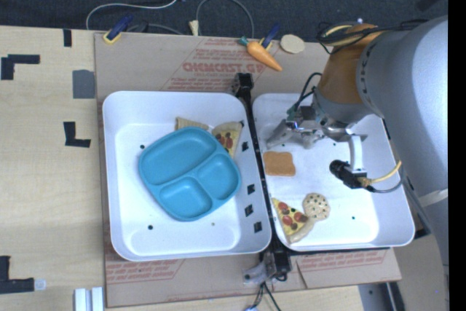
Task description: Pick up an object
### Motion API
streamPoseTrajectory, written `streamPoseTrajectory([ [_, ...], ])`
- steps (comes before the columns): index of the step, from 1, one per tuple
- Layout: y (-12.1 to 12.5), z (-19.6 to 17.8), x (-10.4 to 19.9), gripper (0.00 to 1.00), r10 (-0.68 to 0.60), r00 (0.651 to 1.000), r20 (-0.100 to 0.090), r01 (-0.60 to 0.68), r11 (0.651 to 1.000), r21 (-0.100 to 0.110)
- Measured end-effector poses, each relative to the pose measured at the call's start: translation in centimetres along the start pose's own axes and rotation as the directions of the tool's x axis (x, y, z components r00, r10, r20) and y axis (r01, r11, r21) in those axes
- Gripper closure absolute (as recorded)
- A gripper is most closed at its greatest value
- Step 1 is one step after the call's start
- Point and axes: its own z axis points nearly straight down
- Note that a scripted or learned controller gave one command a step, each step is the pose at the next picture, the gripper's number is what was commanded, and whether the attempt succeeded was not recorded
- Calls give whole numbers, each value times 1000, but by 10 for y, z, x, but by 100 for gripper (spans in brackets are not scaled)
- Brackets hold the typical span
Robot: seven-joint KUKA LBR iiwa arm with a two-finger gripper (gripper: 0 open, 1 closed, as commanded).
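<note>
Tool (pixel 280 133) hovering over right bin (pixel 378 226), just above toast (pixel 279 163); can't tell its grip state. Pizza (pixel 291 218) and cookie (pixel 316 206) lying nearby.

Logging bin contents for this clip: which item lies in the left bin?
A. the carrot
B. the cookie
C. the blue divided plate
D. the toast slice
C: the blue plate rests in the left bin, while the cookie and toast lie in the right bin, and the carrot sits on the cardboard behind both bins.
</note>
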Motion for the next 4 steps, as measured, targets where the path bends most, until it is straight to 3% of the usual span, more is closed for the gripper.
streamPoseTrajectory([
  [1,50,1,-6,0,-3,1000,-2,3,1000,2],
  [2,-19,-1,-3,0,0,1000,-1,0,1000,1],
  [4,-48,-2,5,0,0,1000,1,0,1000,-4],
])
